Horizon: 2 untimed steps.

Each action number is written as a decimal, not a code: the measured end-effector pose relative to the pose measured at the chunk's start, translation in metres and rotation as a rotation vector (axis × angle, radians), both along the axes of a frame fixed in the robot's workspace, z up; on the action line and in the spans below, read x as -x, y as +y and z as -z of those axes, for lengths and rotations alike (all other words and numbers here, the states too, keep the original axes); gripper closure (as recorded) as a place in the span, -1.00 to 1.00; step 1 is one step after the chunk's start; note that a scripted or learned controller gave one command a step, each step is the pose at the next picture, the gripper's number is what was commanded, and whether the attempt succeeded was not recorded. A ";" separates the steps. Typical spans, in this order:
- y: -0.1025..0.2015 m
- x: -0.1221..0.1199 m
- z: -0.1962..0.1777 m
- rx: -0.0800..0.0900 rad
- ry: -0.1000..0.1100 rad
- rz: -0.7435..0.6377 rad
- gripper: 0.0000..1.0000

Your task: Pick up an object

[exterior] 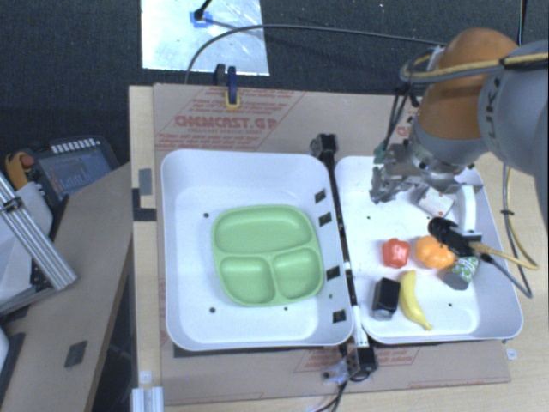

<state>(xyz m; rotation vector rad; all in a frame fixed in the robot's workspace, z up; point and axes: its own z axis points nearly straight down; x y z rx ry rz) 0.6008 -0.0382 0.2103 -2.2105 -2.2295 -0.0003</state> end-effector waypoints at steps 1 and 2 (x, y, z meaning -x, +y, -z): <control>0.061 0.018 -0.001 -0.001 -0.001 -0.002 1.00; 0.104 0.037 -0.007 -0.001 -0.001 -0.001 1.00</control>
